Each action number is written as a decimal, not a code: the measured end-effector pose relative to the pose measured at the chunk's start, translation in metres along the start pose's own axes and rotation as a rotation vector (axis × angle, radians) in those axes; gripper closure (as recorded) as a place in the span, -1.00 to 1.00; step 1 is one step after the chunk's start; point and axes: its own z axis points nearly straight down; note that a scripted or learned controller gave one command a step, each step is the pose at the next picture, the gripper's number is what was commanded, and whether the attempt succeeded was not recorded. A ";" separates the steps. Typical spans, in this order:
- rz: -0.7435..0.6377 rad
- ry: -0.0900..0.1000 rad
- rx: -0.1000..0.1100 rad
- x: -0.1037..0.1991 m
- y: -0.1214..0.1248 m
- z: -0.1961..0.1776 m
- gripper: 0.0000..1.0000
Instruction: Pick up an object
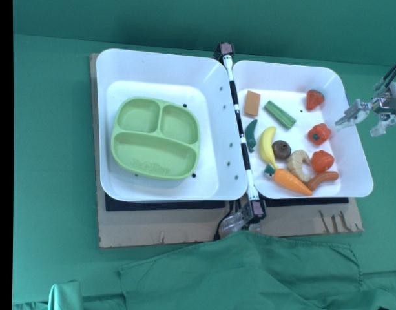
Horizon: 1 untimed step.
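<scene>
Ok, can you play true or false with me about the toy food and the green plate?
1. The green plate lies in the left bin. True.
2. The banana is on the plate. False: it lies in the right bin.
3. The gripper holds the carrot. False: the carrot lies in the bin, apart from the gripper.
4. The strawberry is in the right bin. True.
5. The plate holds food. False: nothing lies on it.

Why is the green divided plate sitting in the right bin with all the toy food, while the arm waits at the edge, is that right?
Not quite. The camera view shows the green divided plate alone in the left bin. The toy food, such as the banana and carrot, lies in the right bin. The arm's gripper does wait at that bin's right edge.
</scene>
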 end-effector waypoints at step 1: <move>-0.003 0.001 0.007 0.001 0.043 0.093 -1.00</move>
